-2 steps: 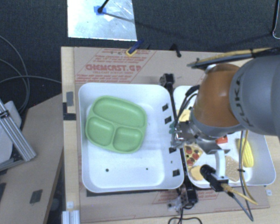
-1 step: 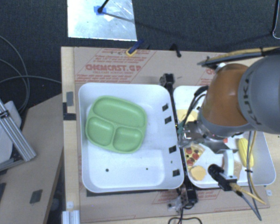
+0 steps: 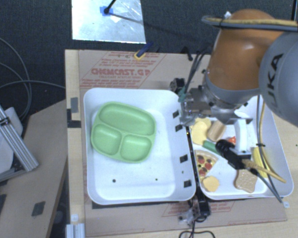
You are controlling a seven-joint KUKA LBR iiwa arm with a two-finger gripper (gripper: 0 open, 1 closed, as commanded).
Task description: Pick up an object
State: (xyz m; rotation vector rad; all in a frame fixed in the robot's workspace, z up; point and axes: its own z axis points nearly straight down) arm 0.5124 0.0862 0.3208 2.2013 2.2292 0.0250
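From my remote station: the left bin [image 3: 139, 190] holds a divided plate [image 3: 122, 131], lying toward its far left. The right bin [image 3: 275, 148] carries the clutter: a pizza slice [image 3: 204, 162] at its near left, a cracker [image 3: 246, 181] to that slice's right. The arm [image 3: 248, 53] hangs over the bin's far end.

A robotics lab — white bins [image 3: 139, 195] on cardboard, loose cables [image 3: 20, 86].

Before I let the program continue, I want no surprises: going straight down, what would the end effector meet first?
Probably the pale yellow toy food in the right bin, directly below the end effector; depth is unclear.
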